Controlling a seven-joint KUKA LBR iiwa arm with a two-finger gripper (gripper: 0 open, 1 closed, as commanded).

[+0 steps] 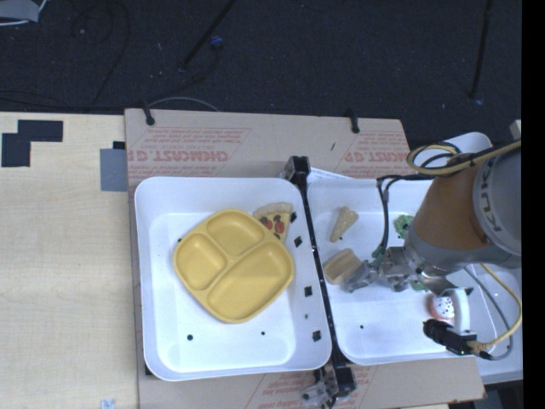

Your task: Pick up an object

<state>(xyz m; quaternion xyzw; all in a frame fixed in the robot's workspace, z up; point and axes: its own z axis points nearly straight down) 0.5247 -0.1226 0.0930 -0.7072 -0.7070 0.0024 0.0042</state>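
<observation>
Right of the divider, the white bin (pixel 375 348) holds a tan block (pixel 341 265) touching the claw (pixel 358 281); whether it pinches, I cannot tell.

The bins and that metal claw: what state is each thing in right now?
Yellow plate: lying flat in the left bin, right way up.
Pizza slice toy: lying beside the plate's far edge.
Tan wedge: lying loose in the right bin.
Tan block: lying by the gripper, not lifted.
</observation>
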